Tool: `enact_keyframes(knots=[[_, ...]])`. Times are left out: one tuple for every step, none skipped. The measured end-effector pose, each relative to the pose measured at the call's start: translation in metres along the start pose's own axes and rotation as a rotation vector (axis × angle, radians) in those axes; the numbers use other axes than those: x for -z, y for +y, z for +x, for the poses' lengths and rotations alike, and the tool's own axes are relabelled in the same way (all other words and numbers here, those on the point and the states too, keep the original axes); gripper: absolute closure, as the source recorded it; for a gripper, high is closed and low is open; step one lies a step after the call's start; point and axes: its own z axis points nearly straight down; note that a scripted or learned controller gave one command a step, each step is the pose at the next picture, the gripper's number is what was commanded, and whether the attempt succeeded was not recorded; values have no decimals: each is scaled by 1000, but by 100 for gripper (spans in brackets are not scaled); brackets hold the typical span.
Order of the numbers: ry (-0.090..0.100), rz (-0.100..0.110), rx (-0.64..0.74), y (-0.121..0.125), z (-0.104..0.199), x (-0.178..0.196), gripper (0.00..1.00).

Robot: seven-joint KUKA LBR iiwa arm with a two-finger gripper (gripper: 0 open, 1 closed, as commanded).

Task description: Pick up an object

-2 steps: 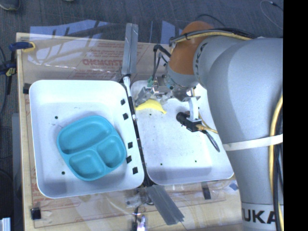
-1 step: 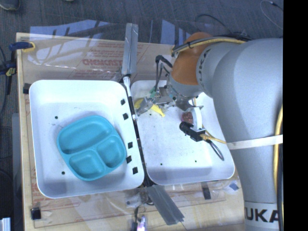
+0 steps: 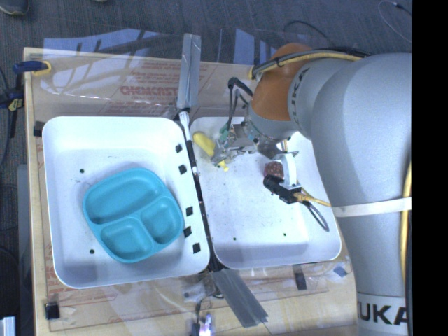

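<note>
A yellow banana-shaped object (image 3: 204, 144) lies at the far left corner of the right bin (image 3: 259, 247). My gripper (image 3: 224, 151) is low in that bin, right next to the yellow object's near end, under the orange wrist band. A small dark red object (image 3: 274, 167) lies to the right of the gripper on the bin floor. A blue divided plate (image 3: 131, 214) rests in the left bin (image 3: 63, 145).
The grey arm covers the right bin's right side. A black cable clip and yellow cable (image 3: 294, 193) hang over the bin's right middle. A raised divider with black clips (image 3: 190, 187) separates the two bins.
</note>
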Motion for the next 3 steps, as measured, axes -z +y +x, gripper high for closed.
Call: enact_keyframes(knots=[[-4,-3,125,23,12,-7,100],[0,-4,136,25,85,91,100],[-1,-4,123,22,9,93,100]])
